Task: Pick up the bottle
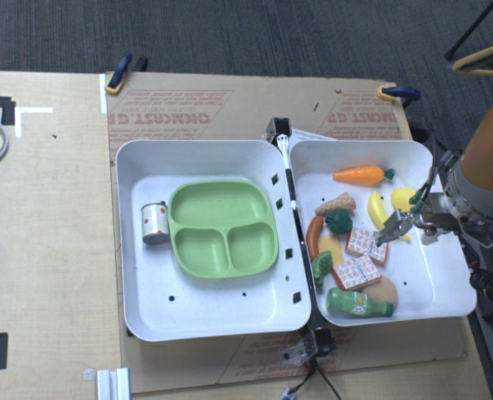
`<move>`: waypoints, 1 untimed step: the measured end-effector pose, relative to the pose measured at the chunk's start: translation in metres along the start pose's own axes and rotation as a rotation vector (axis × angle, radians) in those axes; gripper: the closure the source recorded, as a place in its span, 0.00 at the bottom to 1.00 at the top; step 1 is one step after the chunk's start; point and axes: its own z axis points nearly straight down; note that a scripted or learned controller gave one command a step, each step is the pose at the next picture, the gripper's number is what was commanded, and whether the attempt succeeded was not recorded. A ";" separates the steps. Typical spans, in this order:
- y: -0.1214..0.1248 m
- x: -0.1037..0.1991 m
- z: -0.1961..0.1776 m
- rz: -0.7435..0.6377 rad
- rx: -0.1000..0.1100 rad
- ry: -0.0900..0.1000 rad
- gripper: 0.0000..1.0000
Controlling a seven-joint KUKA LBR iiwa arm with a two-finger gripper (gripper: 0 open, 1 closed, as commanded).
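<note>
The green bottle (359,303) lies on its side along the front wall of the right bin (446,286), cap pointing right. My gripper (391,230) hangs over the middle right of that bin, beside a banana (378,210) and above a patterned cracker box (367,244). It is well behind the bottle and apart from it. Nothing shows in its grasp.
The right bin also holds a carrot (361,174), a lemon (403,197), broccoli (339,220), a red sausage (314,233), a second cracker box (355,274) and a tan round piece (385,290). The left bin (138,290) holds a green divided plate (223,227) and a small can (154,222).
</note>
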 end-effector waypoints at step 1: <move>0.000 0.000 -0.009 0.001 0.000 -0.001 1.00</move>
